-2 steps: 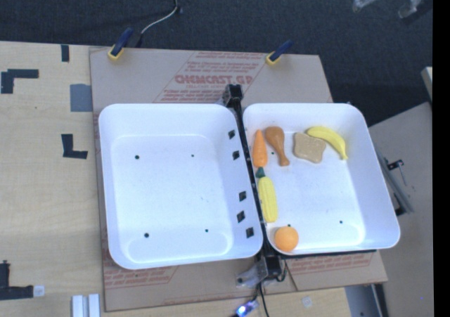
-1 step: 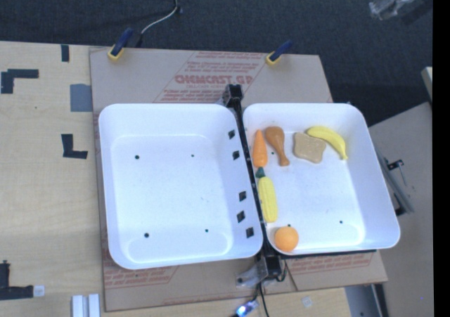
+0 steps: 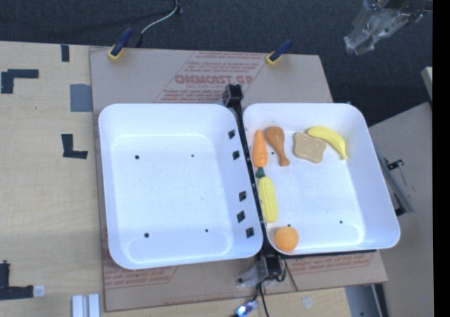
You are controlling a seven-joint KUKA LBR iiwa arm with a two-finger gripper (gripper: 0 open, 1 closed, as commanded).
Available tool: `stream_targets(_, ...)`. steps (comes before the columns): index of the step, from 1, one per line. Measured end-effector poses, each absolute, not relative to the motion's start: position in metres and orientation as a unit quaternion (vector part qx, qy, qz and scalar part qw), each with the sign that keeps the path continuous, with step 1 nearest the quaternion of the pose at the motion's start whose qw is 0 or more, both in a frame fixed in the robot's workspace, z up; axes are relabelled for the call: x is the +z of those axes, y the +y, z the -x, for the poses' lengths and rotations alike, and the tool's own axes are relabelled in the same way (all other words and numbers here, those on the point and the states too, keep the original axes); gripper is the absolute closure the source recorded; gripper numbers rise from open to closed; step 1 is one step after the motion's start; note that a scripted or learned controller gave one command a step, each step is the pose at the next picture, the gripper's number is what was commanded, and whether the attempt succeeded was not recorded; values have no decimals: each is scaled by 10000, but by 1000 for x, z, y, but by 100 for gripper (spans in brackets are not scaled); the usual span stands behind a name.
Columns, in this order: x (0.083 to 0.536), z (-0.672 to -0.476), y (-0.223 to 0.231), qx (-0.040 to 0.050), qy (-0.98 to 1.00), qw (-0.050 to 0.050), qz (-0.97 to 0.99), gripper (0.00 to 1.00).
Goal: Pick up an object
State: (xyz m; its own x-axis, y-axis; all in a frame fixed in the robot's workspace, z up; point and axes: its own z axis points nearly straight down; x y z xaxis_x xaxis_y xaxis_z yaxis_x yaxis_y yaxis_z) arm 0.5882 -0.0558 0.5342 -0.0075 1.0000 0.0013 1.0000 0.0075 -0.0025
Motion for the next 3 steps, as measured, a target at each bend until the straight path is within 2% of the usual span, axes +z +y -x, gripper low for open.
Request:
stream_targets(1,503,-545,-19,30,-7084,28,7058,100)
stream_targets(2,494,-528,64,22,-7106,23,7036,100)
stream_targets(3,536,-483,119,1,-7101,3,7041,100)
